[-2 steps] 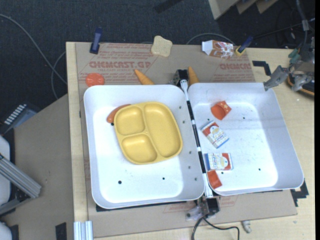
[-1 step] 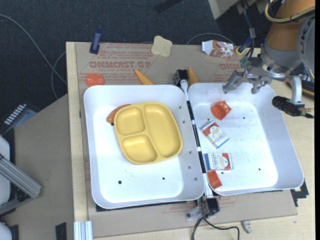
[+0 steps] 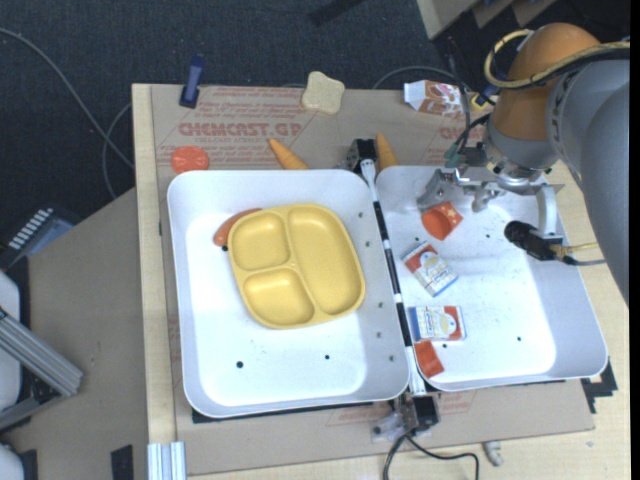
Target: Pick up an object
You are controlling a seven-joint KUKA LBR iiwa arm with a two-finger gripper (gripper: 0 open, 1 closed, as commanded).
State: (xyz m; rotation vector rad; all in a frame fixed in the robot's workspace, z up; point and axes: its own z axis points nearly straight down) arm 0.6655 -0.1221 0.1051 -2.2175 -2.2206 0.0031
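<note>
The end effector (image 3: 462, 190) is hovering at the far end of the right bin (image 3: 560, 358); whether it is wide or narrow cannot be told. The orange block (image 3: 441, 220) is lying just near-left of it, almost touching, tilted diagonally.

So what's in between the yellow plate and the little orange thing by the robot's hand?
In the camera view, the black strip where the two bins meet lies between the yellow plate and the orange thing, with bare white bin floor on either side.
</note>
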